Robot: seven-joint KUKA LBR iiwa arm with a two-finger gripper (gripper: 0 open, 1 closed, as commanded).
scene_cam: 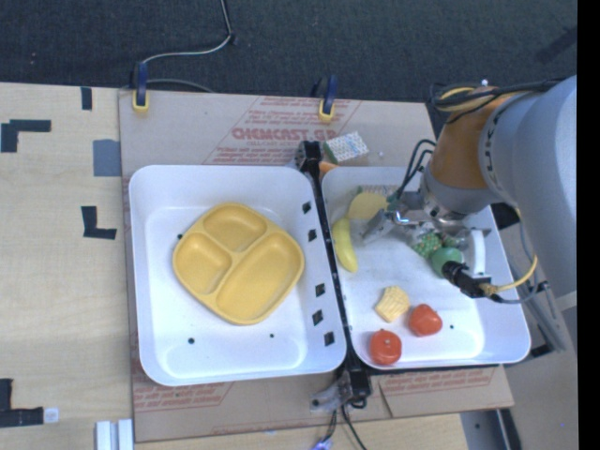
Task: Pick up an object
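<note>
Two shallow white plastic bins sit side by side on a cardboard sheet w/ red print, clamped at its far edge by two blue-and-yellow clips.

Left bin: holds one yellow divided plate, smooth plastic, rounded outline, three compartments, lying flat approx. at bin centre.

Right bin contents:
- Banana: yellow, curved, smooth, lying along the left wall.
- Pale yellow rounded item at far left of bin, just beyond the banana; type not clear.
- Corn piece: yellow, knobbly, blocky, near centre.
- Two red-orange rounded items, glossy: one at the near wall, one just right of the corn.
- Green item, bumpy texture, partly hidden under the wrist; identity not clear.

Arm: grey, smooth, w/ orange band, enters from the right and bends down over the far half of the right bin. Yellow cable loops over the band; a black cable runs off toward the right wall.

Gripper: metal fingers point left, low over the bin floor, tips betw. the pale yellow item and the banana's far end, close to both. Contact w/ either cannot be confirmed. Jaw opening cannot be told at this res.; no obj. is seen clamped.
</note>
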